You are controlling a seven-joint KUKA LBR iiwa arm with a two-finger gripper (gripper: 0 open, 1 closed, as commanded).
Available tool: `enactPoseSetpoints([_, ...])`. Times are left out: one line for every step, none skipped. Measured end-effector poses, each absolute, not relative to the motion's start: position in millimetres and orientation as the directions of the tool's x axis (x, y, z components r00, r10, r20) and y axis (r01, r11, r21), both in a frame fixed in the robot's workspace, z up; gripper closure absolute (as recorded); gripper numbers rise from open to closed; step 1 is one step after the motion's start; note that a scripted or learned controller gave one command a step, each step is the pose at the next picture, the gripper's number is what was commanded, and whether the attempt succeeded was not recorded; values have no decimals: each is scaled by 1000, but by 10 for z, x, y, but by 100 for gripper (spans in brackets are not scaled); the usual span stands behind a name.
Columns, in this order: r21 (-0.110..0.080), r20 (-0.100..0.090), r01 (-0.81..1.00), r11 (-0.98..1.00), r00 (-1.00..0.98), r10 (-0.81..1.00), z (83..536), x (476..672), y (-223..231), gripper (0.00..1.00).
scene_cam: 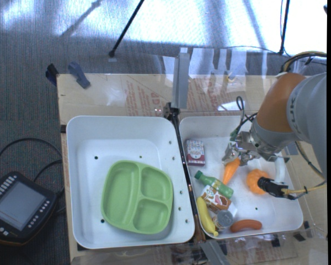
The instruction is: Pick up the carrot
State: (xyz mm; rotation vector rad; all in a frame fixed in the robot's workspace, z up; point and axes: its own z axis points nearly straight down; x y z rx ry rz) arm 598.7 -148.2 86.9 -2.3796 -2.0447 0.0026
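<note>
Arm enters from the right, wrist over the right bin (276, 217). Gripper (234, 152) sits low at the upper end of the carrot (230, 171), which lies in the middle of that bin, slanted, thick end toward the gripper and tip pointing down toward the green bottle (214, 184).

The claw looks closed around the carrot's top end; orange shows between the metal fingers, though the view is small and cluttered here, so contact is probable, not certain. The carrot appears to rest on the bin floor, not lifted.

Neighbours: round orange fruit (257, 181) just beside the carrot on its right; small red box (195, 152) to the left, well apart; juice carton (215, 197), banana (206, 216), can (225, 220) and sausage (245, 225) nearer the front wall. Green divided plate (137, 196) lies in the left bin (80, 148).

Step in hand: grasp made or being made. The next move calls for a straight vertical lift, slow, since the grip is at one end and the carrot may pivot or slip against the orange fruit.
</note>
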Motion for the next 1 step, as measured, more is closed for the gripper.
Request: enactPoseSetpoints([-1, 0, 997, -73, 73, 997, 2254, 5996, -1278, 100])
